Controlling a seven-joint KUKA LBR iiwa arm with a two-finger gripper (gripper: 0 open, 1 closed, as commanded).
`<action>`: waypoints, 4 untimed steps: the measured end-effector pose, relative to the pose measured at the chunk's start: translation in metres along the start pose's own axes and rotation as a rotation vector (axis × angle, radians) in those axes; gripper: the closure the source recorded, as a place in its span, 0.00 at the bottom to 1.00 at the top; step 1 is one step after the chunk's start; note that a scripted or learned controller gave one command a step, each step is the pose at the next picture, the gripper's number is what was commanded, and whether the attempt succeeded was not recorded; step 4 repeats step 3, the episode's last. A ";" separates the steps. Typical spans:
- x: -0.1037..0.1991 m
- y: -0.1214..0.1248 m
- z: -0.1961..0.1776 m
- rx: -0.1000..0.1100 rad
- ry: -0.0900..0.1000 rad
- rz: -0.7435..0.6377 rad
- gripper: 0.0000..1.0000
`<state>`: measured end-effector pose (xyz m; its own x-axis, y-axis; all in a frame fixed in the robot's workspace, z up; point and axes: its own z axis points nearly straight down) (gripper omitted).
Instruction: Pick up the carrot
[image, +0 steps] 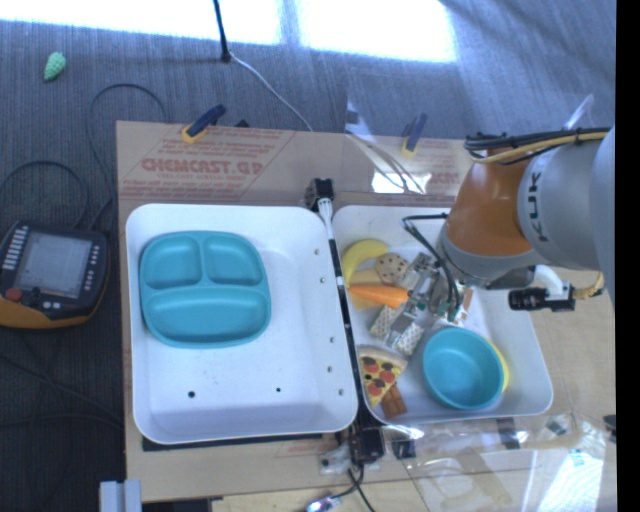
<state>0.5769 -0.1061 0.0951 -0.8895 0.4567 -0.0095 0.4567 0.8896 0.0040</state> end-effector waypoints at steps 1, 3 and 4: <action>-0.042 -0.005 0.000 -0.004 -0.005 0.525 0.00; -0.055 0.070 -0.094 0.009 0.004 0.784 1.00; -0.055 0.070 -0.094 0.009 0.004 0.784 1.00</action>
